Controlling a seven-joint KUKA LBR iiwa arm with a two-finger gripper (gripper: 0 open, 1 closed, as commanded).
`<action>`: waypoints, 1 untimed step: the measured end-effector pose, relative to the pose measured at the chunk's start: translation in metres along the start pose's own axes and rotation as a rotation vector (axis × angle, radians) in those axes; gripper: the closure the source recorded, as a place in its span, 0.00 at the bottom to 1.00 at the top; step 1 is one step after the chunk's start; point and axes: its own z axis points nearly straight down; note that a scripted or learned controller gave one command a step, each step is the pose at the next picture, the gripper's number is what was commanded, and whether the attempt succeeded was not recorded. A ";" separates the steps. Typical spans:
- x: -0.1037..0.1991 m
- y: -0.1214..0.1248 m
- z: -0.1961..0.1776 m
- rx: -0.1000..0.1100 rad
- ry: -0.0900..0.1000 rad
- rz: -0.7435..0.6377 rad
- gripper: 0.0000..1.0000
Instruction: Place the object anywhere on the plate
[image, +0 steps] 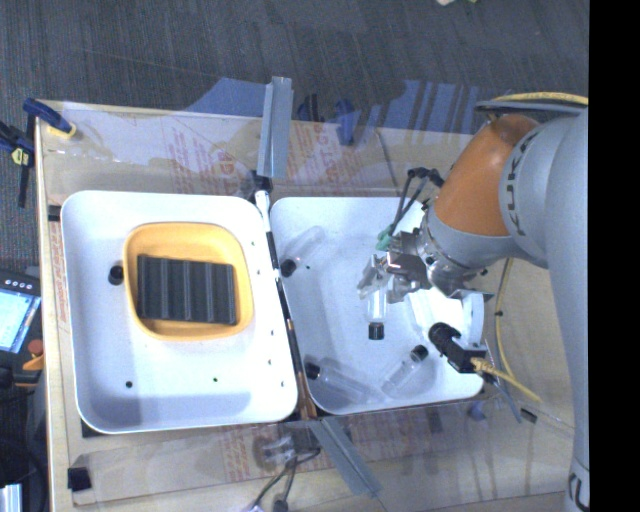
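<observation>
1. Arm reaches in from the right, wrist over the right bin.
2. Gripper hangs over the middle of the right bin, pointing down and left. Can't tell whether it is apart or together; glare and clutter hide that.
3. Object: a small clear vial with a dark cap sits directly under the gripper tip, upright or close to it. Can't tell if it's clamped or just standing on the bin floor.
4. More clear vials in the right bin: one near the front wall, tilted; one at the front-left corner; one near the left wall towards the back.
5. Plate: yellow, rounded-square, in the left bin, with a dark ribbed insert in its centre.
6. Vial and gripper are well apart from the plate, with the wall between the bins separating them.
</observation>
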 end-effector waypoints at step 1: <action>0.060 0.030 -0.008 -0.001 0.001 -0.122 1.00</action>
